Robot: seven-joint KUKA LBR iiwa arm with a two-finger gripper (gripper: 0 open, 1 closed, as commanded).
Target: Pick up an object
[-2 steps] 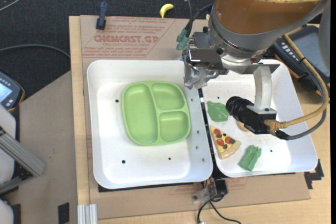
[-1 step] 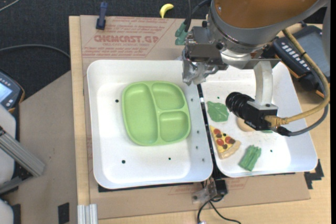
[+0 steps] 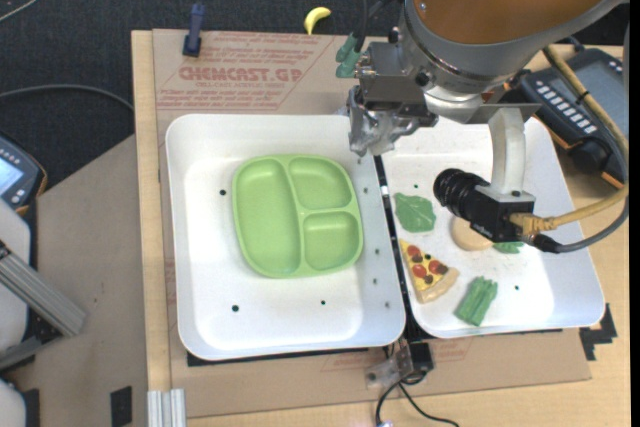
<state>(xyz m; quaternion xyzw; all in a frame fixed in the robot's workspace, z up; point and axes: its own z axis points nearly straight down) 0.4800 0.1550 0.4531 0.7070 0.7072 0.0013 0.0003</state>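
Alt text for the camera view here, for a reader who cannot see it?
The arm's pincer hangs over the divide between two white bins. The left bin holds a green divided plate; the right bin holds a pizza slice and green toy foods.

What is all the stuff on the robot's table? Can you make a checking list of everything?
Surface: two shallow white bins side by side, the left bin and the right bin, on a brown board with red lettering.
Job's things: green divided plate in the left bin; green leaf toy, pizza slice toy and green ridged piece in the right bin.
Clutter: a tan round piece, partly hidden by a black device.
Gripper: gripper above the strip where the bins meet, holding nothing that can be seen.
Cables: tan hose and black wires near the arm.
Surroundings: yellow banana toy and blue clip beyond the bins, dark carpet.
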